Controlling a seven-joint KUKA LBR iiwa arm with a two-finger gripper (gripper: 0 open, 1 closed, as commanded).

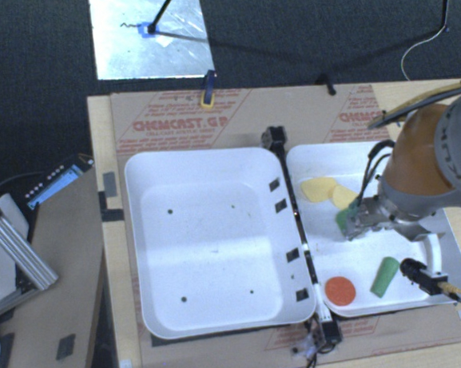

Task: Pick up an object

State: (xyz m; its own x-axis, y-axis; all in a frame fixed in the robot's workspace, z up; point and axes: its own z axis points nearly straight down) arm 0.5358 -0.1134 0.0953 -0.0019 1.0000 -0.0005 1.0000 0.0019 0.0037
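While the gripper (354, 223) sits low in the right bin (348, 154), near its left wall, the risk is plain: a yellow piece (321, 188) and a small green item (345, 215) crowd together there, so a grab could nudge one aside or catch nothing. How the gripper is set, I cannot tell; the wrist hides it. It looks to touch the green item. An orange disc (340, 290) and green cylinder (384, 276) lie near the front edge.
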